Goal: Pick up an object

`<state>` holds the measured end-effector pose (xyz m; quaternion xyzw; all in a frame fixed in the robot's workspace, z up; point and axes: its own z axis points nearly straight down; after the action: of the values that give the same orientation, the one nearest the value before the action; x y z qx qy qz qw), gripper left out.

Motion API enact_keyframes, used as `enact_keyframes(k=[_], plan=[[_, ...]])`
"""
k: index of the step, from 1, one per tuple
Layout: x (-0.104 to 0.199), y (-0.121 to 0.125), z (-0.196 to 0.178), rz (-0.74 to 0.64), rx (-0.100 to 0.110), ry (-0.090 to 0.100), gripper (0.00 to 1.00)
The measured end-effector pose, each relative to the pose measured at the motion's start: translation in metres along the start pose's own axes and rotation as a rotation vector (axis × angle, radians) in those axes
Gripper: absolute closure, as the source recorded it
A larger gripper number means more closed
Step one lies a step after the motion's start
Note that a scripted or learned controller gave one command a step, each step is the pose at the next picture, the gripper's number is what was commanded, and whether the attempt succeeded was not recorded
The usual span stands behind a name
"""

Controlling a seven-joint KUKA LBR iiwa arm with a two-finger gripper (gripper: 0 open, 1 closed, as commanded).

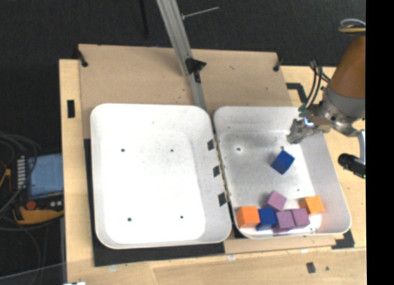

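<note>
A blue cube (282, 161) lies tilted in the middle of the right bin (246, 130), apart from the other blocks. My gripper (298, 132) hangs over the bin's upper right part, a short way up and right of that cube, with nothing seen in it. Along the bin's near edge lies a cluster: an orange block (249, 215), a second blue block (267, 217), three purple blocks (285, 220) and another orange block (313, 204).
The left bin (154, 173) sits beside the right one, joined by small black clips (217, 170). A slanted metal post (175, 25) rises behind the bins. Cables and a blue device (46, 176) lie off the bench at the left.
</note>
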<state>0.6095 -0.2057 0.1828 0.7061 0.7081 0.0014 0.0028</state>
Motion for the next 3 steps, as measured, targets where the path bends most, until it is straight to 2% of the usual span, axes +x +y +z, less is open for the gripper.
enact_keyframes(k=[1, 3], plan=[[-0.002, 0.002, -0.055, -0.002, -0.002, -0.001, 1.0], [0.086, -0.001, -0.048, -0.003, 0.005, 0.002, 1.0]])
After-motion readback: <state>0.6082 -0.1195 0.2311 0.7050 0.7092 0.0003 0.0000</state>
